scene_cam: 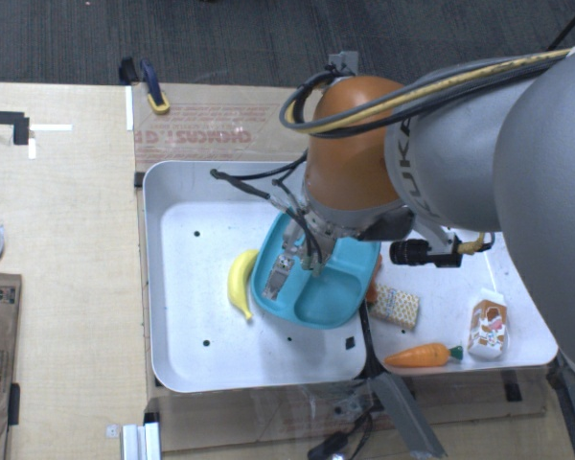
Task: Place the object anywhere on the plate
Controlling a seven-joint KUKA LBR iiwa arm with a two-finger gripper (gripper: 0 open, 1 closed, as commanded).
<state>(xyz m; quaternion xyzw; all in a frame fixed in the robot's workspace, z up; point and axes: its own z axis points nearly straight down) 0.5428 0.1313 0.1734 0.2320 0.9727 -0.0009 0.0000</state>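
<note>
My gripper (292, 257) hangs at frame centre over the blue plate (331, 295); I cannot tell its opening or any hold. A banana (240, 284) lies touching the plate's left edge in the left bin (172, 257). Lower right: cracker packet (395, 306), carrot (420, 356), carton (487, 329).

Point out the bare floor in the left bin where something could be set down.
Bare floor runs along the left bin's far-left wall, from its top-left corner down past the banana. It is crowded where the banana meets the blue plate under the gripper.
</note>
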